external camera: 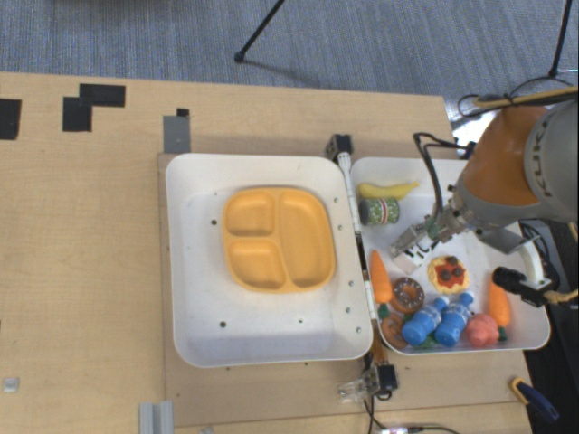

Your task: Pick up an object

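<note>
The arm's fingers (412, 240) hang apart over the right bin (534, 337), seemingly readying to grab toy food below.

the bench (81, 242) looks like pale matt wood. both bins (194, 333) are smooth white plastic, and the yellow tray (271, 238) glossy plastic.
</note>
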Action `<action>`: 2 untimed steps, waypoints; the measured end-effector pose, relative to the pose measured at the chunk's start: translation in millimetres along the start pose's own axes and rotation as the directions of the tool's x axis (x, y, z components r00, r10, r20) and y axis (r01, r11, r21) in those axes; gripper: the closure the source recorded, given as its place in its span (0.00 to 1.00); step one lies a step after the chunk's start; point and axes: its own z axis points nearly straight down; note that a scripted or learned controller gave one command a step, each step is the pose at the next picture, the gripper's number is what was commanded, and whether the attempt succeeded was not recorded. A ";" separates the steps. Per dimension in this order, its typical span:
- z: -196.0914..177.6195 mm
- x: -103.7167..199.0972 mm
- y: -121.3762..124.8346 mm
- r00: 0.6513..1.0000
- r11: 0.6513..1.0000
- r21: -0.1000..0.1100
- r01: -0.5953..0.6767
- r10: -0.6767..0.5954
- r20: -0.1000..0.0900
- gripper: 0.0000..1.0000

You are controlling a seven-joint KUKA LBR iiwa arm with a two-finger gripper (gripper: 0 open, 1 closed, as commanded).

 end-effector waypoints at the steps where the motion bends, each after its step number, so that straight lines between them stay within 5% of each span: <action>1: 0.0 0.7 -0.3 0.996 0.996 0.002 -0.090 0.090 -0.002 0.00; 2: -14.0 -4.2 2.9 0.996 0.996 -0.011 -0.090 0.090 0.012 1.00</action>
